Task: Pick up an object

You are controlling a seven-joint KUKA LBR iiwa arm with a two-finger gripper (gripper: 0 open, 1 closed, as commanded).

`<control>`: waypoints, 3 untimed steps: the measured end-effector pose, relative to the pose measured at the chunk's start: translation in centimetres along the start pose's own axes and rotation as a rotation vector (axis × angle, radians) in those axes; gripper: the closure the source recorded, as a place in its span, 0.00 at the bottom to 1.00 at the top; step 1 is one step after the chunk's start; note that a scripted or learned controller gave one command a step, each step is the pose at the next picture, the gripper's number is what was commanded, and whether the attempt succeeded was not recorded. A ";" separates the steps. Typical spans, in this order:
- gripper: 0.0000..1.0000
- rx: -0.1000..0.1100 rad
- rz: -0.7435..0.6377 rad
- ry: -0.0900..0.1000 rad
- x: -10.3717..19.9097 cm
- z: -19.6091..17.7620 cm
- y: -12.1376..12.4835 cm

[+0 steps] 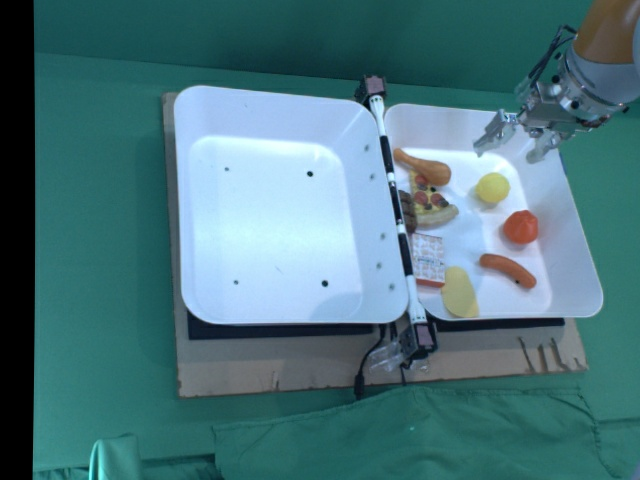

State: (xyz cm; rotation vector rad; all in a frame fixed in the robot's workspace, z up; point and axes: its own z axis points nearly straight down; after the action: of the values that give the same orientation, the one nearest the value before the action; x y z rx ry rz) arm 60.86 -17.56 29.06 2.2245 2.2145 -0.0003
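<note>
Green-draped desk (100,218) carrying two white bins; left bin (280,128), right bin (570,258). In the right bin: yellow lemon (491,188), round red tomato (520,227), orange sausage (507,270) lying long axis far-left to near-right, pizza slice (432,203). Gripper (518,140) above the bin's far right corner, fingers (492,133) spread apart, grasping nothing.
</note>
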 end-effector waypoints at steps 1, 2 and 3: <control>0.00 0.000 0.000 0.000 0.0 0.0 0.0; 0.00 0.004 0.000 0.000 -0.1 4.0 0.3; 0.00 0.004 0.000 0.000 -0.8 8.5 1.0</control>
State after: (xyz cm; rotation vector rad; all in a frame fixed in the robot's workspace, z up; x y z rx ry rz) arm 61.84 -18.36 20.58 2.2267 2.2162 -0.0049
